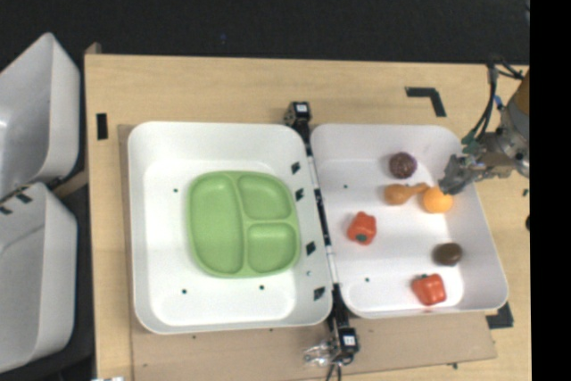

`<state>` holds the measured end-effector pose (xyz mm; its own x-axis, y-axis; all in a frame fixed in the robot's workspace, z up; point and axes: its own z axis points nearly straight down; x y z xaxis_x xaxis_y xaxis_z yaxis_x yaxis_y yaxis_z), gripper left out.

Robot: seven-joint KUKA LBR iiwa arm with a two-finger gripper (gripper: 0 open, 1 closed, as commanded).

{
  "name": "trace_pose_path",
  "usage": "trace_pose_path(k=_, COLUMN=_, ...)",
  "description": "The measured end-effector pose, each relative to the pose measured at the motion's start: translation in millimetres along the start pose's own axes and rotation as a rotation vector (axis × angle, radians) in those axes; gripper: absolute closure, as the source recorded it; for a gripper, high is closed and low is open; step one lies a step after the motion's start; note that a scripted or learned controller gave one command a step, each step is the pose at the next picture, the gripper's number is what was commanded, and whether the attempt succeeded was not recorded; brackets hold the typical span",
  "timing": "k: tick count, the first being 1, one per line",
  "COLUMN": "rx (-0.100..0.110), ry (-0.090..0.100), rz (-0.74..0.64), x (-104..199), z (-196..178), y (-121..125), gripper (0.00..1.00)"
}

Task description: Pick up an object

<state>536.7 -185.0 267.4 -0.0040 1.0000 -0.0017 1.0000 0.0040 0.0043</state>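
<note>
I see my gripper [453, 177] low over the right bin [375, 294], its tip beside the orange ball [436, 202]. Two red peppers [361, 227] lie there too; a green divided plate [242, 222] fills the left bin [161, 299].

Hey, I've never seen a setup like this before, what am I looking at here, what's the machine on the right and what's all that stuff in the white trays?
This is one camera fixed above a wooden bench, looking down at a slant. Two shallow white bins sit side by side. The left bin holds a green divided plate. The right bin holds small toy foods: a dark purple round one, a tan piece, an orange ball, two red peppers and a dark brown lump. The machine is a robot arm reaching in from the right; its gripper sits just above the orange ball. Nothing visibly sits between its fingers, so I wouldn't say it holds anything.
</note>
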Motion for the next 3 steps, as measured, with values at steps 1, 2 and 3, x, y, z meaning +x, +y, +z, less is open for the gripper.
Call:
trace_pose_path(k=1, rx=0.004, ry=0.001, rz=-0.001, x=48, z=13, y=-7, gripper=1.0)
trace_pose_path(k=2, rx=0.003, ry=0.002, rz=-0.003, x=108, z=15, y=-2, gripper=1.0)
trace_pose_path(k=3, rx=0.002, ry=0.003, rz=-0.003, x=164, z=8, y=-4, gripper=1.0)
